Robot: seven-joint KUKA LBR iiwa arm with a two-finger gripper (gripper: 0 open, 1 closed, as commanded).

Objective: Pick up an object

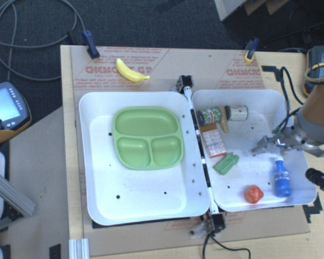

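Camera view: the gripper (262,146), fingers apart and empty, hangs in the right bin (270,99) at 11 o'clock of the bottle (282,179). The bottle, blue with a white cap, lies by the right wall; likely light, stiff, prone to roll, best pinched across its body

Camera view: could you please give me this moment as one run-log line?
pincer over right bin, holding nothing | blue bottle lying beside it | red object near front wall | green tray in left bin
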